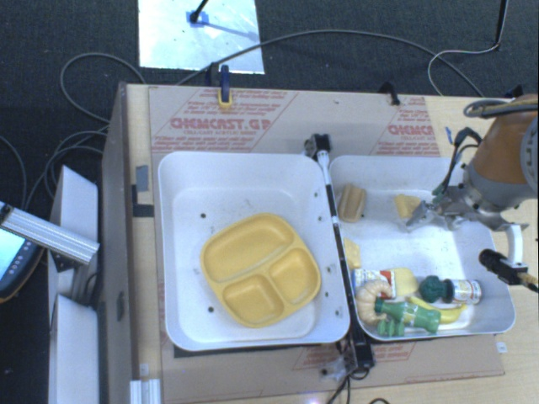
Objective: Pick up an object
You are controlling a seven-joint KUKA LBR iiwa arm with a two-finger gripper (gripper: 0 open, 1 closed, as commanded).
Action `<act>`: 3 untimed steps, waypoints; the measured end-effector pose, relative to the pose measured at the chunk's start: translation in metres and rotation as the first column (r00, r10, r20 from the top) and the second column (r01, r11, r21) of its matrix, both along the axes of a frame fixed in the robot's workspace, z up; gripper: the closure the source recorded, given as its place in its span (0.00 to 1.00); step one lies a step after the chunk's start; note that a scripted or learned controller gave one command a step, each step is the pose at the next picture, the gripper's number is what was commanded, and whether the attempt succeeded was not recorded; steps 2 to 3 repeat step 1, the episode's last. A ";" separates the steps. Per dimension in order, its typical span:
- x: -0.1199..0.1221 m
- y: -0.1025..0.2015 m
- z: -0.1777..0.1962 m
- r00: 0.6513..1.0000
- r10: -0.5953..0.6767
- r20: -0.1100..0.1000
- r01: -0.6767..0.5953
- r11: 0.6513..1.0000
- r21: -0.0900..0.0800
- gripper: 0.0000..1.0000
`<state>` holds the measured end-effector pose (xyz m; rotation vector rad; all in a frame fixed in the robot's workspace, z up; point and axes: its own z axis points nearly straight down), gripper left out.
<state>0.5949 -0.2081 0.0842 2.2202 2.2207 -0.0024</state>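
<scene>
My gripper (420,215) hangs over the upper right part of the right bin (472,251), reaching in from the right under the orange band (504,148). Its tip is right beside a small yellow piece (408,204), and contact is unclear. A tan block (350,202) lies at the bin's upper left. Along the bin's front edge sits a pile: a green bottle (404,315), a bottle with a dark green cap (446,290), a banana (450,314), a pale croissant-like item (370,294) and a red and white packet (376,277).
The left bin (185,225) holds a yellow divided plate (260,268). A black divider clip (319,146) sits between the bins at the back. Another yellow scrap (350,252) lies by the right bin's left wall. Cables run over the dark floor behind the bench.
</scene>
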 end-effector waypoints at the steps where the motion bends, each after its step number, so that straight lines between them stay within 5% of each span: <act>1: 0.029 0.068 0.078 1.000 0.004 0.006 -0.004 1.000 0.002 0.00; 3: 0.029 0.068 0.078 1.000 0.004 0.006 -0.004 1.000 0.002 0.00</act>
